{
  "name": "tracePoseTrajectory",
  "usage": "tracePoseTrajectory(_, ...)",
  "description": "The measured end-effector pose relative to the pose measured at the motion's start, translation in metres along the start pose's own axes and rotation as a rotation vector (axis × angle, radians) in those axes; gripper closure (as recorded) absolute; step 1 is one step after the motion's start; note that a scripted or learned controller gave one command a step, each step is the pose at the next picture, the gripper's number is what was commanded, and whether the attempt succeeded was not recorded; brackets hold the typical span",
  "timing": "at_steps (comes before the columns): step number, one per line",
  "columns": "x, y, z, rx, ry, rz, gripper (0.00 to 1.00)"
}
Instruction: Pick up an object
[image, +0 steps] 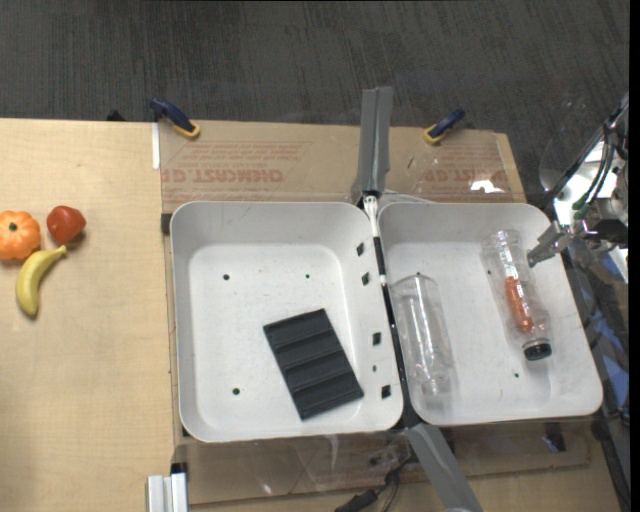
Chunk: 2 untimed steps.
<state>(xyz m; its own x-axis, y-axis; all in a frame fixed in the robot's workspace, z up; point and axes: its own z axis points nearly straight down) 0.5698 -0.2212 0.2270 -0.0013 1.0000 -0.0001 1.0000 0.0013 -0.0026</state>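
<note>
A black ribbed rectangular block (312, 362) lies flat in the left bin (200, 300), toward its front middle. In the right bin (570, 390) a clear plastic tumbler (420, 335) lies on its side near the left wall. A clear bottle with orange contents and a black cap (518, 293) lies toward the right wall. My gripper (552, 243) is at the right bin's far right rim, just right of the bottle's upper end and apart from it. Most of the arm is cut off by the frame edge.
An orange (17, 236), a red tomato (65, 224) and a banana (34, 279) rest on the wooden bench at far left. Two clamps (175, 117) (443, 125) hold the cardboard sheet behind the bins. A grey bar (375, 140) runs between the bins.
</note>
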Motion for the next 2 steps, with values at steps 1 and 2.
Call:
tracePoseTrajectory(1, 0.007, 0.018, 0.135, -0.005, 0.008, -0.145, 0.0)
tracePoseTrajectory(2, -0.002, -0.002, 0.036, -0.004, -0.002, -0.082, 0.0)
